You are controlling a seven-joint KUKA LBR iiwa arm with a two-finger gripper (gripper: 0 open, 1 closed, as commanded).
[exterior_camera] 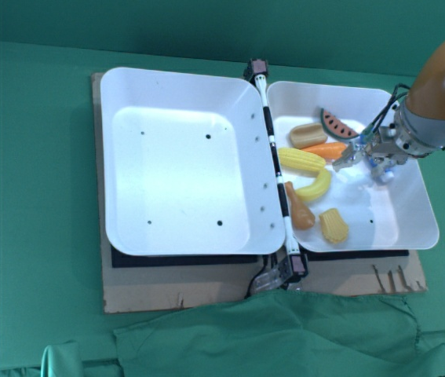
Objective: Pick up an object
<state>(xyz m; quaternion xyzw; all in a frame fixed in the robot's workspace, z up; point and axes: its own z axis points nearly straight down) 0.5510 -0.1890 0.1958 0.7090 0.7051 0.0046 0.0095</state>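
- Green cloth (285, 340) is lying bunched up at the front, closest to the camera, and I am leaving it alone.
- Behind the cloth, two white bins are sitting side by side on a brown board (151, 293). I am using the right bin (410, 210) as my landmark.
- All the toy food is lying inside the right bin, over by its left wall: a watermelon slice (337, 123) at the back, then a bread roll (308, 135), a carrot (328, 150), a long corn cob (301, 161), a banana (315, 185), a drumstick (299, 209) and a small corn piece (333, 226) at the front.
- My gripper (370, 159) is hanging inside the right bin, near its middle, just beside the carrot's tip.
- I am looking hard at the fingers, but I cannot tell if they are open or closed, or if anything is between them.
- I am guessing the carrot is the thing to pick, since it is lying closest.
- To do this well, I am thinking the fingers should be going down on both sides of the carrot, low and square across it.
- The carrot is touching the corn cob and lying close to the roll, so I am watching for bumps.
- The left bin (128, 93) is just sitting there next to the right bin.
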